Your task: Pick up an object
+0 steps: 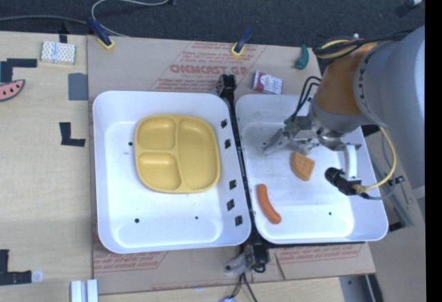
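Reaching in from the right over the right bin (pixel 359 224), with the pincer (pixel 298 144) low above the bin floor, just above a tan waffle-like piece (pixel 302 166). Fingers look spread, one dark prong angled out toward the left at about (pixel 274 146), nothing caught between them. Hard to say whether the tips touch the tan piece or merely hang just beside its upper edge. Lying apart from both, nearer the front left of the same bin, an orange sausage-shaped toy (pixel 268 204). Resting in the left bin (pixel 110 224), a yellow divided plate (pixel 177 153), well away from the arm. Judged as the approach step: lined up and lowered, grasp not yet made. Next move likely calls for a small shift toward the front of the bin so the tan piece sits between the fingers, a last descent to the floor, then a firm squeeze before any lift. Risk of nudging the flat piece aside rather than clasping it, given how low it lies on the smooth white floor.
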Controlling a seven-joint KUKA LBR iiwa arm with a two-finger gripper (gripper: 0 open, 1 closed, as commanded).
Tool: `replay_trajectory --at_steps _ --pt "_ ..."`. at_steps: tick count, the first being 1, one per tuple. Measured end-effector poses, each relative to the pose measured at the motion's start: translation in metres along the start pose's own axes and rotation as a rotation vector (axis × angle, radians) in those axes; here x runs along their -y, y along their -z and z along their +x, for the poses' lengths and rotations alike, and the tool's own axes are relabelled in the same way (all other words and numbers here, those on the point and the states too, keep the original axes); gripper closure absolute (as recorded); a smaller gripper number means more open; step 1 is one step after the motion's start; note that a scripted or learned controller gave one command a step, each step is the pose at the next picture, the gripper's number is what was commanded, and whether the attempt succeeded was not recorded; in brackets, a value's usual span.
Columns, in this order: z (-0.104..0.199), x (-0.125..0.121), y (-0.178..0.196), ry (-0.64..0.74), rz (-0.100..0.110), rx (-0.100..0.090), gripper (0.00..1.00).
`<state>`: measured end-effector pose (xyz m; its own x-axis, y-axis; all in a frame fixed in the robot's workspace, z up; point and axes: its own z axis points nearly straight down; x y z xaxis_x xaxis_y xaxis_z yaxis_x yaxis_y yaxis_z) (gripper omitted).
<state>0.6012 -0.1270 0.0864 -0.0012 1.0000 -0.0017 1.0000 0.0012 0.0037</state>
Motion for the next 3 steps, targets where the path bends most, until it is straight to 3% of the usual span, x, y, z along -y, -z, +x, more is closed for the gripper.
replay_trajectory --at_steps 1,2,3 --pt "-0.001 0.0 0.01 -0.001 -0.002 0.001 1.0" --pt "-0.001 0.0 0.01 -0.001 -0.001 0.001 0.0" --pt "0.002 0.013 0.0 -0.001 -0.003 0.001 0.0"
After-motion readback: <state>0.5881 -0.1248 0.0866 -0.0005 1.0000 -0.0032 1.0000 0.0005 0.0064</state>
